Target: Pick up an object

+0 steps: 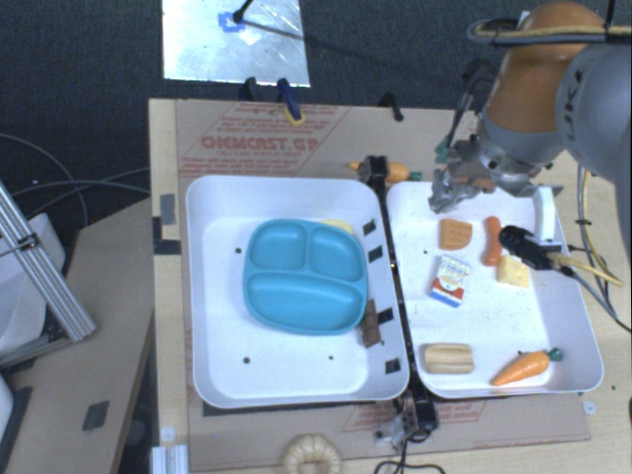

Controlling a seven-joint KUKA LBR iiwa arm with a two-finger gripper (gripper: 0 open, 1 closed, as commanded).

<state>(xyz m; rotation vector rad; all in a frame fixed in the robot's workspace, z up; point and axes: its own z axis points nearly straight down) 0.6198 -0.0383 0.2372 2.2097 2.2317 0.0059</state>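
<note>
hand (446,194) above right bin (573,334) near cracker (455,234), grip state unclear

Faint red lettering, roughly "GIGACAST", on the cardboard sheet (259,136) behind the bins

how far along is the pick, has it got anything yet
Done: nothing looks lifted; the cracker, small carton, bread roll and carrot all lie in the right bin. In hand: the gripper hangs over that bin's top-left corner, above the cracker. Left: descend, grasp and lift.
</note>
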